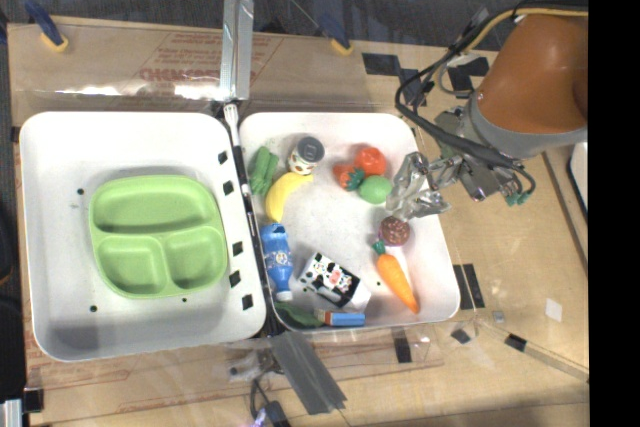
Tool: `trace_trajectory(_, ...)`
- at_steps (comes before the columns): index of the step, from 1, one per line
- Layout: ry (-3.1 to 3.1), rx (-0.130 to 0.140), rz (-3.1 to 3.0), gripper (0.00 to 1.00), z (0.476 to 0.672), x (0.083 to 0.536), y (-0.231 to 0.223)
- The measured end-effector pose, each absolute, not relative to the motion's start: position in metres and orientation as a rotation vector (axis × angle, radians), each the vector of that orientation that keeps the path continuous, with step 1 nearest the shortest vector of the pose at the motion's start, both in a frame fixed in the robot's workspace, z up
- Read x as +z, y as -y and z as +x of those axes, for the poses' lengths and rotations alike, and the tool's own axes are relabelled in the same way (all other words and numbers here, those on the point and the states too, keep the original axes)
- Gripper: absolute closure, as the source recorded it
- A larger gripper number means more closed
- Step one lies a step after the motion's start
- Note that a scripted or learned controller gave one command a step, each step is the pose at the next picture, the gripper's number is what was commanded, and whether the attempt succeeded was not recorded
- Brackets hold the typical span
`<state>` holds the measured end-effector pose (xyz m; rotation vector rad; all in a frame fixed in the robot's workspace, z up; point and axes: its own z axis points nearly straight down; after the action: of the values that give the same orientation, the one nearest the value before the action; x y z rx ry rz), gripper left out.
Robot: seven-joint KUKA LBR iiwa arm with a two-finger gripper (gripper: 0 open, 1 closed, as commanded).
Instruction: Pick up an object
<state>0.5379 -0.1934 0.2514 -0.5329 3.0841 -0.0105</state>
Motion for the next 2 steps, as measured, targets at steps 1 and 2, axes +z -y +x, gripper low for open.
trace_trajectory(1,-3.043,0.008,-0.795,1.0,0.605,0.151,0.165)
trace_trajectory(2,-2.742,-0.001,-1.528,1.0,0.658,0.156,0.209)
